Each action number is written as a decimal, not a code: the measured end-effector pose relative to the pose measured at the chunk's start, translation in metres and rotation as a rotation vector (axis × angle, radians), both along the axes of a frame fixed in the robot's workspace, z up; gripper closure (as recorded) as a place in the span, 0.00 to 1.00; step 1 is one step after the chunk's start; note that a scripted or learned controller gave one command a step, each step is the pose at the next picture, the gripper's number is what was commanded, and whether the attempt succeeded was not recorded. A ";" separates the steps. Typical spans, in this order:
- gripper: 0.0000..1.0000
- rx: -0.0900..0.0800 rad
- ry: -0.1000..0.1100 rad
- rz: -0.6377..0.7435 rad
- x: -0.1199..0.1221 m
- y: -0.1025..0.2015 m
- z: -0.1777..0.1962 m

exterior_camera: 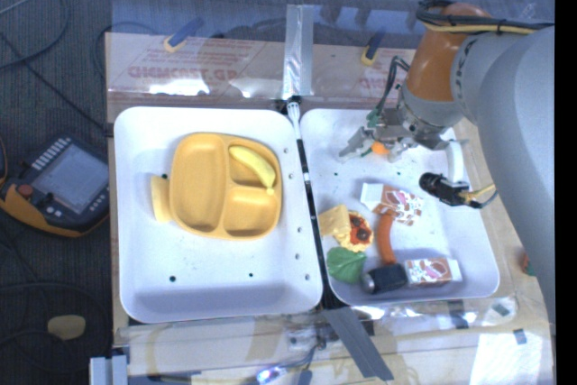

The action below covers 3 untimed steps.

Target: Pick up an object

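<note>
Arm (505, 104), grey with an orange band, comes in from the upper right of the frame and bends down over the right bin (473, 252). The left bin (144, 284) takes up the centre left. A yellow divided tray (203, 185) lies in its upper half, with a banana (254, 165) in the tray's upper right compartment. A pale yellow slab (160, 198) touches the tray's left edge.

The gripper (380, 142) is in the upper part of the right bin, its jaws spread wide and gripping nothing. A small orange piece (380, 151) lies just below it, roughly between the jaws. I cannot tell whether it touches them.

The other things sit in the lower half of the right bin, well apart from the gripper. A red and white box (431, 270) lies near the lower edge, with a black cylinder (388, 278) just to its left. An orange stick (385, 237) stands upright in the frame above the cylinder. A green piece (345, 263) sits at the lower left, and above it a yellow wedge (337, 219) with a red patch. A red and white packet (407, 205) lies toward the middle, and a small white card (371, 192) just to its left.
</note>
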State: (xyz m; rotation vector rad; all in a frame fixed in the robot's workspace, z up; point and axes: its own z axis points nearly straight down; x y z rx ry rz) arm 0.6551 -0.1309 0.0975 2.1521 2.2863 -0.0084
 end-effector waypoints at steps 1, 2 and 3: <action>0.00 0.021 0.027 -0.066 0.010 -0.019 -0.011; 0.00 0.017 0.023 -0.076 0.010 -0.034 -0.011; 0.00 0.009 0.016 -0.120 0.011 -0.038 -0.011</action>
